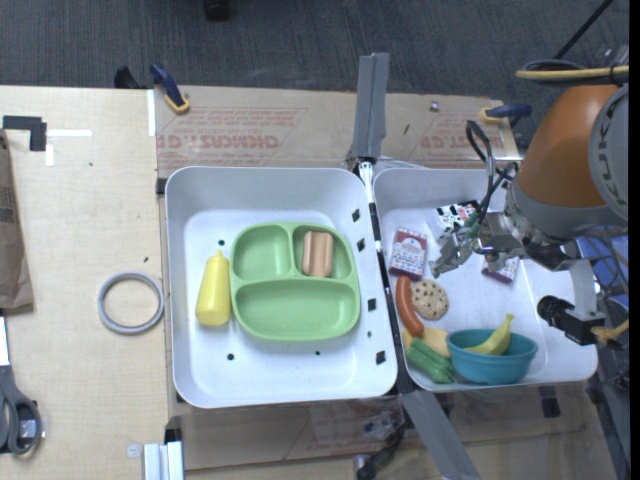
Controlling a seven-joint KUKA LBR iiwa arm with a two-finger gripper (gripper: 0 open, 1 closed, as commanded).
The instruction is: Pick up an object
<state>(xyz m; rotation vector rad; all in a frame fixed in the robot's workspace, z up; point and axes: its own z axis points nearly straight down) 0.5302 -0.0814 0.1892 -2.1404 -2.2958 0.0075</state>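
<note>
My hand (452, 253) hangs over the right bin (575, 368), fingers apart, nothing between them. Just left of it lies a small red packet (408, 251). Below it: a cookie (429, 299), a red sausage (406, 308), a green item (428, 360), and a blue bowl (490, 359) holding a banana (496, 337). In the left bin (190, 268), a green divided tray (294, 282) carries a hot dog (317, 253) in its upper-right compartment; a yellow bottle (213, 288) touches the tray's left side.

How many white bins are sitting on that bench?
2. The left bin holds a green tray and a yellow bottle; the right bin beside it holds toy food.
</note>
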